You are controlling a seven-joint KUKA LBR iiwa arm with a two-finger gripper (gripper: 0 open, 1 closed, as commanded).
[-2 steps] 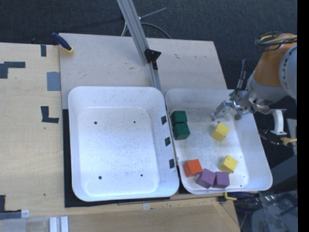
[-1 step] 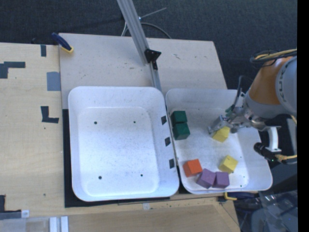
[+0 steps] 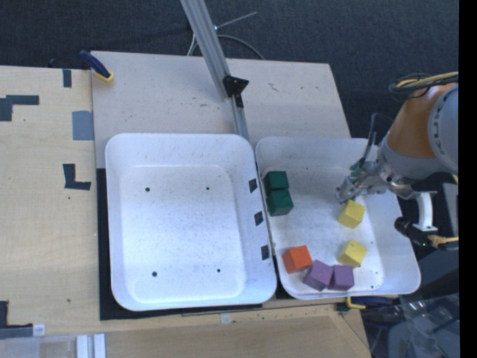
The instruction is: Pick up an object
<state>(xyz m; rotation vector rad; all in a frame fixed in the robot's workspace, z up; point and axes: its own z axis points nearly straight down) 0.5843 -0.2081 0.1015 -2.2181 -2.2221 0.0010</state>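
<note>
Currently the arm [image 3: 425, 136] reaches in from the right, over the right bin [image 3: 395, 274]. The claw [image 3: 350, 191] sits low at the right-centre of that bin, just above and left of a yellow cube [image 3: 351, 214], near it or maybe touching; can't tell which. Can't tell whether the claw is open or closed either, too small and blurred. Nothing visibly between the tips.

Right bin contents:
- upper yellow cube just below the claw
- second yellow cube [image 3: 353, 253] further toward the front, apart from the first
- two purple cubes [image 3: 330, 275] side by side, touching, near the front wall, just left of the second yellow one
- orange cube [image 3: 298, 258] just left of the purple pair
- green block [image 3: 278, 192] near the left wall, looks like two green cubes stacked or set end to end

Left bin [image 3: 119, 200] is beside the right one, rims meeting in the middle. Both sit on the tabletop [image 3: 149, 88]. A slanted metal rail [image 3: 209, 36] crosses the tabletop from the top edge toward the gap between the bins.
</note>
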